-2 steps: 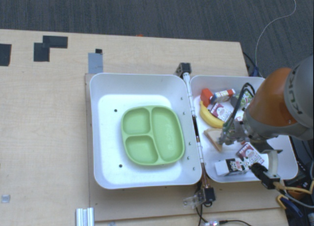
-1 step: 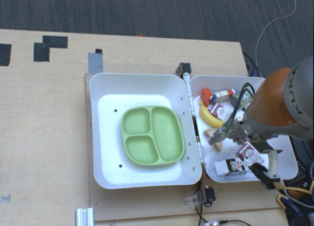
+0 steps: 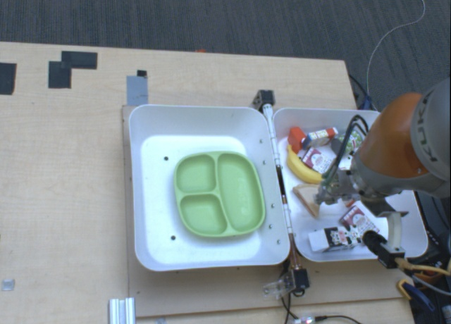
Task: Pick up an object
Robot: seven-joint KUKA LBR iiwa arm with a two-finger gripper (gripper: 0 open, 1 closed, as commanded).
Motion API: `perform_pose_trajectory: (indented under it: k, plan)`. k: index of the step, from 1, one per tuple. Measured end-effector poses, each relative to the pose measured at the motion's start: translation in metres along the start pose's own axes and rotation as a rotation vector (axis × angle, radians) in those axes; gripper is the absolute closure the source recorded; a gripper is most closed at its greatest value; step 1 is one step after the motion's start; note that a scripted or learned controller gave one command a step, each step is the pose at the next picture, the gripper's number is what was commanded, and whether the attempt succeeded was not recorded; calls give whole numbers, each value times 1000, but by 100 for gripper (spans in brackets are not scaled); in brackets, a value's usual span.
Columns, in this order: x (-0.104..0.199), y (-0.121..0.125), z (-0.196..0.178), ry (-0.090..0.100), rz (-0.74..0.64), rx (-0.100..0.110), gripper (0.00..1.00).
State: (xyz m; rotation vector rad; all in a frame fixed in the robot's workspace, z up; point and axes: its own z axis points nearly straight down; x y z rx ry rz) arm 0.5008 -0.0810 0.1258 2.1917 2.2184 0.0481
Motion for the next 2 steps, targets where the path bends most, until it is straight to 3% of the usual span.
perform_pose_trajectory:
  k: [1, 2]
  plan:
    - [0, 0, 0, 0, 1, 0, 0]
    - [-2, -3, 39, -6, 8, 31, 0]
